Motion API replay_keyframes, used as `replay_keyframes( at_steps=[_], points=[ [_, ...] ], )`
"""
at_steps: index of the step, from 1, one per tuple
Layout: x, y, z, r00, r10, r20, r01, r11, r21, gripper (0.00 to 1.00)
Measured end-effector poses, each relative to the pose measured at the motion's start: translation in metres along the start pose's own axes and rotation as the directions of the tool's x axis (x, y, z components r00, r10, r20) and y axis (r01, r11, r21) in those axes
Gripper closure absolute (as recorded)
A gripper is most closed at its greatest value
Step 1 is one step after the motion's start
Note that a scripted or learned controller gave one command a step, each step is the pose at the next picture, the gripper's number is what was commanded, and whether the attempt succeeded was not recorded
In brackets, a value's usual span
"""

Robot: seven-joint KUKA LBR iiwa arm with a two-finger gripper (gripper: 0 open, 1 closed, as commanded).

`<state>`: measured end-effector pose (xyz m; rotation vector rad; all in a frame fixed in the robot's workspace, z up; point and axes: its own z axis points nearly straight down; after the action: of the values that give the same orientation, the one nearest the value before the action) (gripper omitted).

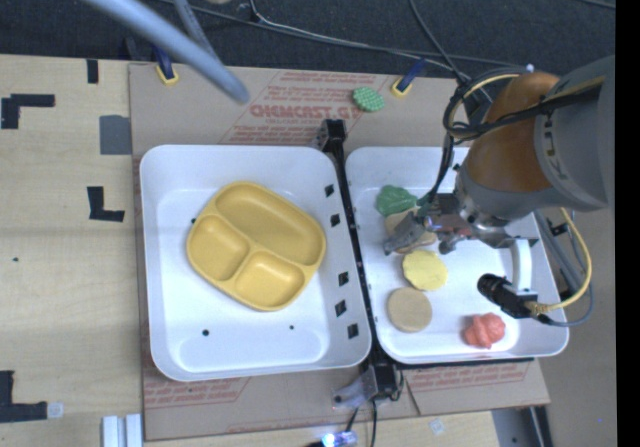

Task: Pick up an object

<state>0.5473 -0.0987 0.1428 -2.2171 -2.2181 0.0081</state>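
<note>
From where I stand, the grey arm with its orange band (510,140) reaches in from the right of the frame and hangs low over the right-hand shallow white bin (540,343). Its two-finger gripper (418,230) sits down among the clutter at the bin's centre-left, and I cannot tell whether it has anything.

The likely targets crowd together. A green leafy plastic piece (396,200) lies just above the gripper, a pale yellow round piece (425,270) just below it, a tan flat disc (409,310) lower still, and a pinkish-red lumpy piece (484,330) apart at the lower right.

The risk, I judge, is a muddled grasp: with green and yellow pieces so near the tips, the gripper may nudge one aside, pinch two at once, or catch only an edge and drop it on the lift. The black divider (345,225) between the bins runs close on the left, so a sideways drift could knock it.

Open room is better to the lower right of this bin. The left-hand white bin (165,235) holds a yellow three-compartment plastic tray (255,245), with bare floor around it. A small green dotted piece (368,99) lies on the cardboard at the upper centre.
</note>
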Motion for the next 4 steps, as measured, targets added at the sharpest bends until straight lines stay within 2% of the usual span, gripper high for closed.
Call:
replay_keyframes(
  at_steps=[1, 2, 3, 4],
  points=[
    [0.001, -0.001, 0.054, 1.0, -0.001, 0.001, 0.001, 1.0, -0.003, 0.0],
    [0.002, 0.0, 0.041, 1.0, -0.002, 0.0, 0.002, 1.0, -0.004, 1.0],
    [0.002, -0.008, -0.003, 1.0, 0.0, 0.0, 0.0, 1.0, -0.008, 1.0],
    [0.002, -0.004, -0.045, 1.0, -0.001, 0.001, 0.001, 1.0, -0.01, 1.0]
  ],
)
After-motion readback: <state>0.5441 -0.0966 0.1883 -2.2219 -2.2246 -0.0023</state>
